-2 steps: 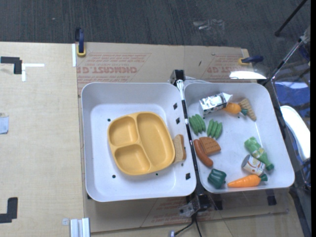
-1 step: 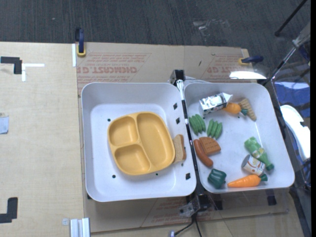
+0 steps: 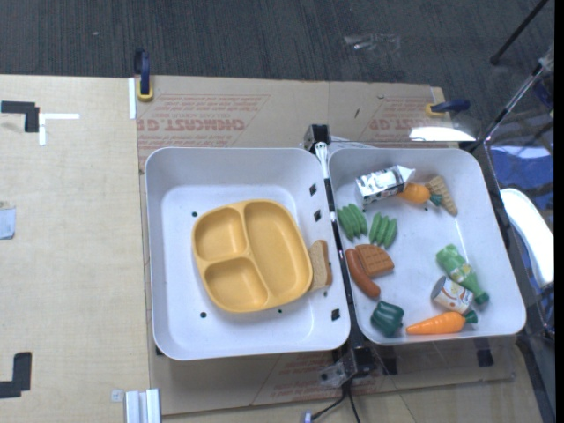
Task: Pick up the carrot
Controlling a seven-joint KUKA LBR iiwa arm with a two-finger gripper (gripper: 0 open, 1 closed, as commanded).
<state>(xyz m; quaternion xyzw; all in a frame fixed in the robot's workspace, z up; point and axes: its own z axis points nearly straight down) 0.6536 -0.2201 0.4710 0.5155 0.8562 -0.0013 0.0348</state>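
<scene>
Carrot [image 3: 435, 325] first: it lies at the near edge of the right bin [image 3: 490, 203], close against the front wall, orange body pointing left and green top to the right. You have a green pepper [image 3: 386, 317] just beside its tip and a small can [image 3: 452, 296] just behind it, so approach room is tight. It looks like a light, rigid plastic toy, smooth and tapered, likely to slip toward the thin end; take it across the thicker half near the green top. Farther back sit a sausage [image 3: 362, 272], 2 green pods [image 3: 368, 226], a green bottle [image 3: 461, 273] and a foil packet [image 3: 382, 182]. The left bin [image 3: 167, 263] holds a yellow divided plate [image 3: 252, 255]. With no gripper to judge from, you cannot tell the state of the jaws.
</scene>
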